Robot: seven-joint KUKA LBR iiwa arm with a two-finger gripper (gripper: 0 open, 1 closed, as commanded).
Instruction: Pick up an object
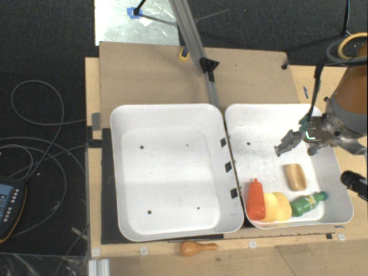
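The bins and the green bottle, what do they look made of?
Both bins, left and right, look like thin moulded white plastic: matt, with rounded corners. The green bottle looks like glossy plastic, probably a toy; a highlight shows on it, though it is too small to be sure.

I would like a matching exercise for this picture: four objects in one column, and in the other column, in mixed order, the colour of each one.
Objects:
1. bottle at the right bin's near-left corner
2. bottle lying near the right bin's front edge
3. bread roll
4. pear-shaped object on the bench in front of the bins

Colours:
A. green
B. orange-brown
C. red
D. light brown

Pairs: 1-C, 2-A, 3-D, 4-B
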